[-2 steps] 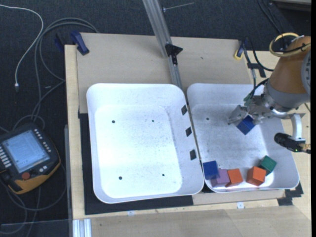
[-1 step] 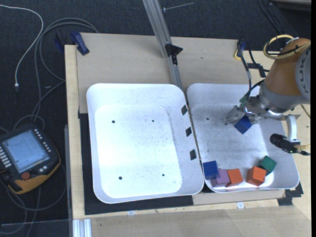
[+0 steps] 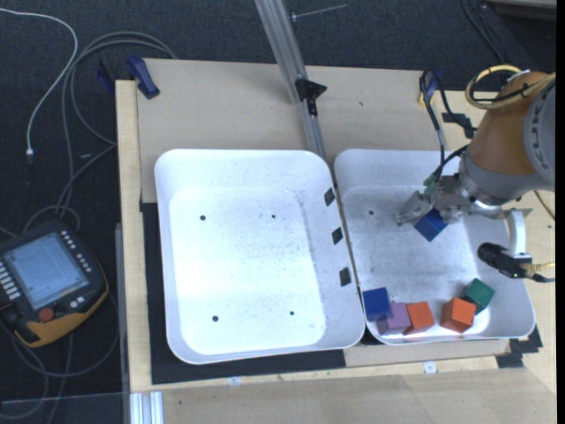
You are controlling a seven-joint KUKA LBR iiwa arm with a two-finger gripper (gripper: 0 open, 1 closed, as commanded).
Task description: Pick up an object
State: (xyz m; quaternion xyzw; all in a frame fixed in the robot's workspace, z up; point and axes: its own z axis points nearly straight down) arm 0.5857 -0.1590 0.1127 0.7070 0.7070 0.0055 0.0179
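Nearest, along the near edge of the right bin [image 3: 388, 170], sat a row of small hard-looking blocks: a blue block [image 3: 376, 304], a purple block [image 3: 396, 317], an orange block [image 3: 420, 316], a second orange block [image 3: 458, 314] and a green block [image 3: 479, 293], packed close together. The left bin [image 3: 177, 179] was a shallow white tray, speckled and smooth. Farther back in the right bin, the gripper [image 3: 430, 216] hung from the grey arm's orange-banded wrist, and another blue cube [image 3: 431, 227] lay right at its tip, on its near side. It seemed pinched between the fingers, though the slant left that uncertain. The tan bench [image 3: 221, 104] stretched beyond.
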